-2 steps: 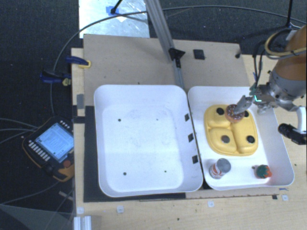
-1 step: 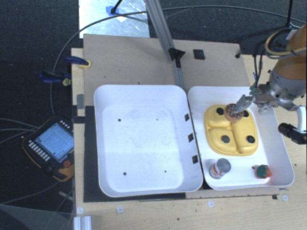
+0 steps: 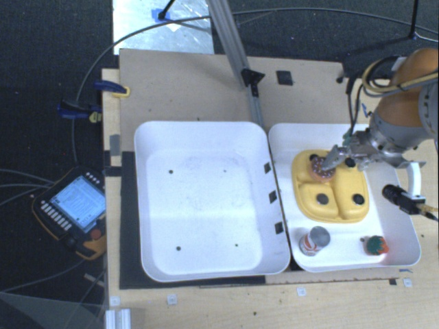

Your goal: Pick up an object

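Note:
A yellow block-shaped toy (image 3: 329,190) with dark holes lies in the middle of the right bin (image 3: 405,245). A small pink ring-like thing (image 3: 319,170) sits on its upper left part. My gripper (image 3: 328,160) is right above that spot, reaching in from the right and touching or nearly touching the toy's top. A small grey and red cup-like object (image 3: 315,240) lies near the bin's front left. At the front right rests a little red and green object (image 3: 374,245).
The left bin (image 3: 199,197) stands beside the right one, its wall close to the toy. A metal pole (image 3: 230,33) slants across the back of the bench. A teach pendant (image 3: 74,208) lies off the bench to the left.

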Tool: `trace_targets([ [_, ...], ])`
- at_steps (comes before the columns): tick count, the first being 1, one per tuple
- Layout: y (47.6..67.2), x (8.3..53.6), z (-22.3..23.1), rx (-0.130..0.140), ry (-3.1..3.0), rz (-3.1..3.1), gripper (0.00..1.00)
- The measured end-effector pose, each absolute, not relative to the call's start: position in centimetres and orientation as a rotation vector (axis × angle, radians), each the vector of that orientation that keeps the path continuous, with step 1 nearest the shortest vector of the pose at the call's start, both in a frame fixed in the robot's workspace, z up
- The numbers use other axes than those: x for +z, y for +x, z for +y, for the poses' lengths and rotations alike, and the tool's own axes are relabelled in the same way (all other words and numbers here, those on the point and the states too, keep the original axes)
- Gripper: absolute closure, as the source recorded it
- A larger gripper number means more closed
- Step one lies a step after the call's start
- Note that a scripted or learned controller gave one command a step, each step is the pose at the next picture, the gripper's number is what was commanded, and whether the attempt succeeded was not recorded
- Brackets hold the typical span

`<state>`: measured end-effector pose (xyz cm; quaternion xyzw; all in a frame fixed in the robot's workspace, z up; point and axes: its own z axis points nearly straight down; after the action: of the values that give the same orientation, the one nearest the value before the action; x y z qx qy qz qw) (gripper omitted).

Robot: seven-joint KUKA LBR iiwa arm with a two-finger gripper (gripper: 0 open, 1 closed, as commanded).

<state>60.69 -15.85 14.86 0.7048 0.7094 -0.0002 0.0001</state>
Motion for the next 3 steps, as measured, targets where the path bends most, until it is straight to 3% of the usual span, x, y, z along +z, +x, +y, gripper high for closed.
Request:
trace_targets([
  [2,61.5,12.1,-15.4,0.015,2.207,2.222,0.00],
  [3,61.9,13.7,-15.0,0.033,2.203,2.228,1.00],
])
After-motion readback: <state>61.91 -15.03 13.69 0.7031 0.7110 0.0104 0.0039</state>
